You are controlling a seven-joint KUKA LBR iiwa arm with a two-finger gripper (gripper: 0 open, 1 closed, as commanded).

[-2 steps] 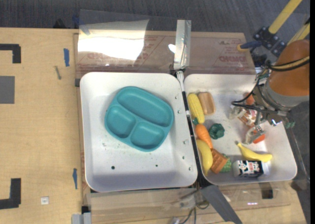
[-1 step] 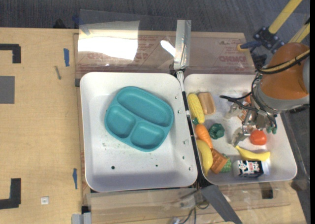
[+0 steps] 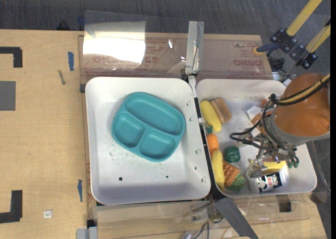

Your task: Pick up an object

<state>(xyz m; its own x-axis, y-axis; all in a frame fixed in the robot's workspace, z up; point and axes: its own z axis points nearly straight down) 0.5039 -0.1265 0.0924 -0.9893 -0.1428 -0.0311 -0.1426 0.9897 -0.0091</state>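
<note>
My gripper point(image 3: 261, 166) hangs low in the right bin point(image 3: 307, 183), under the orange band point(image 3: 303, 113) of the arm. Right beside it lies a small yellow piece point(image 3: 276, 167), and just below that a white can with red and black print point(image 3: 269, 181). To the gripper's left sit a green broccoli-like toy point(image 3: 231, 154), an orange carrot point(image 3: 212, 142), a yellow banana point(image 3: 217, 168) and an orange-and-green piece point(image 3: 234, 177). Farther back are a corn cob point(image 3: 210, 115) and a tan bread roll point(image 3: 222, 109). The wrist and cables hide whatever lies directly under the gripper.
The left bin point(image 3: 105, 180) holds a teal divided plate point(image 3: 148, 126). A metal divider post point(image 3: 193, 49) stands behind the seam between the bins. Yellow struts point(image 3: 310, 7) rise at the back right.
</note>
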